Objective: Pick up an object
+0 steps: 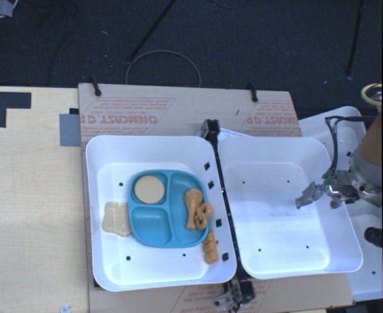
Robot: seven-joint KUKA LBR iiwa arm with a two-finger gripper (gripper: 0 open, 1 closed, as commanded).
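candidate objs all sit in the left bin (pixel 100 266): a blue divided tray (pixel 154 230) near bin centre, a round tan disc (pixel 148 189) in the tray's upper-left compartment, a knobbly tan pretzel-like piece (pixel 197 208) in the tray's right compartment, a smaller tan lump (pixel 210 248) on the bin floor just off the tray's lower-right corner, near the divider, and a pale bread-like slab (pixel 116 218) on the bin floor touching or just beside the tray's left edge (cannot tell which). none is lifted; pick not yet begun, by my reading. right bin (pixel 269 246) lies alongside, sharing the centre divider. gripper (pixel 307 197) hangs over the right bin's right half, well apart from every obj, nothing between its tips; whether the tips are spread or pressed together cannot be told at this res. arm w/ orange band (pixel 372 142) enters from the right edge. recommendations for the step: travel must cross the divider, so keep height until past it. best target, in my judgement, is the bread-like slab or the small lump, since both rest on flat bin floor, w/ the slab's far side clear of the tray; the lump is close to the divider wall, so approach angle needs care. disc lies flat in a recess, likely poor for a two-finger pinch. pretzel piece is irregular, grip may slip. descend vertically, centre over obj, close only once tips straddle it. both bins rest on a cardboard sheet (pixel 178 113) on the table (pixel 28 194).
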